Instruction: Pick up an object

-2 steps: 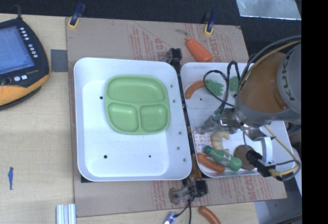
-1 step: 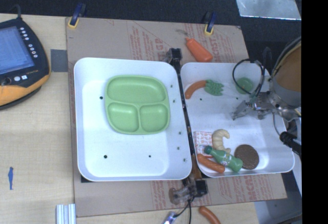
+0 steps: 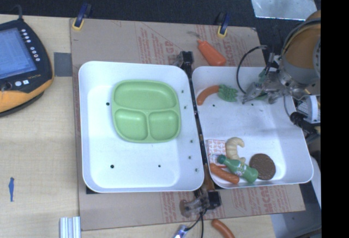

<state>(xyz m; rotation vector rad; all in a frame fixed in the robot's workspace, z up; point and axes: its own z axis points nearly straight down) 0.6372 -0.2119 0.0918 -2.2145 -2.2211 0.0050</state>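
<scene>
Hovering over the right bin, the tool sat at about one o'clock in it, just beside the toy carrot.

Whether the tool was open or shut could not be told, and nothing showed between its tips. The carrot lay at eleven o'clock in that bin, orange body toward nine, green top toward three. It looked like light, stiff plastic, smooth and likely slippery; the narrow orange middle seemed the best place to grip, across its width. A croissant, green bottle and brown cookie crowded six o'clock. The left bin held a green tray.
</scene>
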